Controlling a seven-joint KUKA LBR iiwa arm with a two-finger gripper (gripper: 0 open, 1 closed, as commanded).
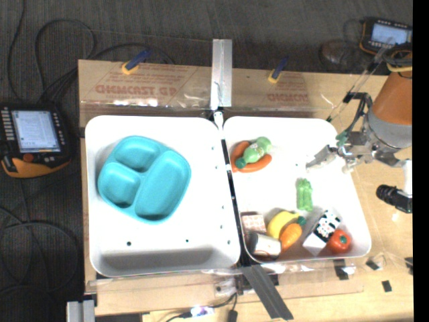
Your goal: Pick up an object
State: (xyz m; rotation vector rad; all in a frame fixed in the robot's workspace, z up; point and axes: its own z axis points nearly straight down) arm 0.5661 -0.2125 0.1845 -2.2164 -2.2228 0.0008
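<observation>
The bench [389, 247] carries two shallow white bins side by side. Behind them lies a clear plastic sheet [167, 89] with red print; it looks like "CHEMCAST GP", though glare hides part of it. Two clips, one yellow and blue [135, 61] and one smaller [278, 71], pin that sheet down.

The left bin [107, 247] holds a blue divided plate [143, 178], three sections, lying a little left of the middle.

The arm [394, 109] comes in from the right, its orange band high over the bench edge and the grey wrist below it. The gripper [320, 159] pokes leftward over the right rim of the right bin [281, 129]. Its fingers look slightly parted with nothing between them, so it stands released, hovering apart from every toy.

In that right bin, a carrot with a green top [253, 155] lies near the back left corner. A green pea pod [304, 194] sits alone near the middle, closest to the gripper. Along the front wall a pile crowds together: a brown and white block [257, 232], a yellow banana [281, 222], an orange fruit [291, 235], a black and white piece [325, 227] and a red tomato [339, 241].

Left of the bench a handheld screen unit [32, 139] lies on the floor; its text is too small to read.
</observation>
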